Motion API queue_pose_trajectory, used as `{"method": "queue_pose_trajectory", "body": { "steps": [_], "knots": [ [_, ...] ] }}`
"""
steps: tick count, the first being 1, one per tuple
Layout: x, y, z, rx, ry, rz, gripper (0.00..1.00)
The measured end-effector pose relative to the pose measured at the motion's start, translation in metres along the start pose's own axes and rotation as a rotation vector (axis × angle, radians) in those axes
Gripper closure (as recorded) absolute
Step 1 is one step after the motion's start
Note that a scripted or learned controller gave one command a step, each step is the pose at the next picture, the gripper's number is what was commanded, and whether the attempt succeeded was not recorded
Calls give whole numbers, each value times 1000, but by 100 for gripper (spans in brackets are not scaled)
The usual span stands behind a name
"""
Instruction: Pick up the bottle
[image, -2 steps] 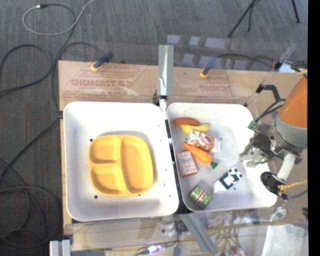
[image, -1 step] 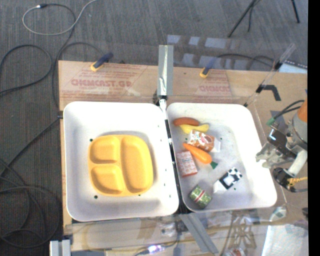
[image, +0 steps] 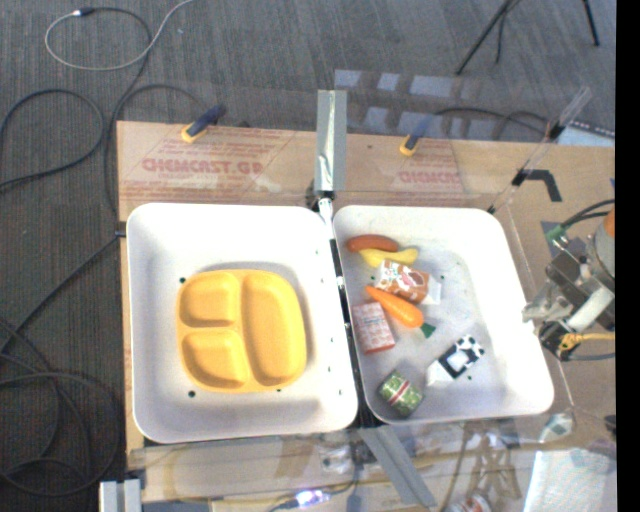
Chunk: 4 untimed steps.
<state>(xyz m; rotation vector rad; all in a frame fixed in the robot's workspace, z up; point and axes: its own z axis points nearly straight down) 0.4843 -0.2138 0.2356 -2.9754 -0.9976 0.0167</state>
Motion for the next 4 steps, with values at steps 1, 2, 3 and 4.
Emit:
{"method": "queue_pose_trajectory", "body": {
  "steps": [1,2,3,4],
  "knots": [
    [-4,4,11,0,-1,305,100],
    [-6,7,-6,0,0,296,100],
    [-7,7,26,0,-2,445,100],
    [-6,7,31,0,-1,441,100]
  ]
}}
